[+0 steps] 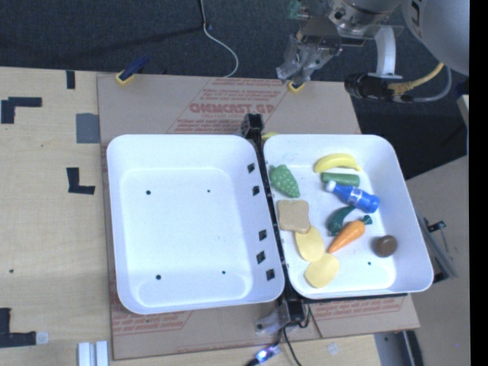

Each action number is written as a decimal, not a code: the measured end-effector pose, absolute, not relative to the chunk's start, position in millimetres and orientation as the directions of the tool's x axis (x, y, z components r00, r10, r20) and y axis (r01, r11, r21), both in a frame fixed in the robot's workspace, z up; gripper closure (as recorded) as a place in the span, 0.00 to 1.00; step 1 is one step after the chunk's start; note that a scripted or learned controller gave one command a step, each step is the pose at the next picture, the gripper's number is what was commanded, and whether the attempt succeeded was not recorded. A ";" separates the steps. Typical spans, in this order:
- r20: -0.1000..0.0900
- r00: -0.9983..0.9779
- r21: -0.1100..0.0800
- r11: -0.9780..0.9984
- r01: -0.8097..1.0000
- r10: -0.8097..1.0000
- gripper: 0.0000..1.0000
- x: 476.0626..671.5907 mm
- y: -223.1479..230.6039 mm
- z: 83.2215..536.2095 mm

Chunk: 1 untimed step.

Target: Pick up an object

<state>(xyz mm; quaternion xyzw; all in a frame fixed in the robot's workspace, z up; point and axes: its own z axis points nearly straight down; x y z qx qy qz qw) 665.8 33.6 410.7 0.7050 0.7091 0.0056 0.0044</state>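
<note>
The left bin [183, 227] is smooth white plastic, shallow with rounded corners, dotted by a few small dark marks on its floor. It touches the right bin [393, 166], of the same make, along a black clipped seam. Both sit on a brown cardboard sheet [221, 105] laid over the pale wood tabletop [46, 204].

In the right bin, from the seam outward: a knobbly green piece [284, 180], a tan toast slice [293, 216], two flat pale yellow rounds [309, 244] and [322, 270], a dark green vegetable [339, 219], a curved banana [336, 162], a green cylinder [340, 178], an orange carrot [346, 236], a glossy blue bottle [355, 197] and a brown ball [384, 245].

The claw [299, 65] hangs over the cardboard's far edge, beyond the right bin, well apart from all the toys. Its metal fingers look close together and seem to grip nothing, though the slant leaves that uncertain.
</note>
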 end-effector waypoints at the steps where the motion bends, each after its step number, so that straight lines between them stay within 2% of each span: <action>1: 0.001 -0.003 0.016 0.003 1.000 1.000 1.00 668.1 39.1 544.7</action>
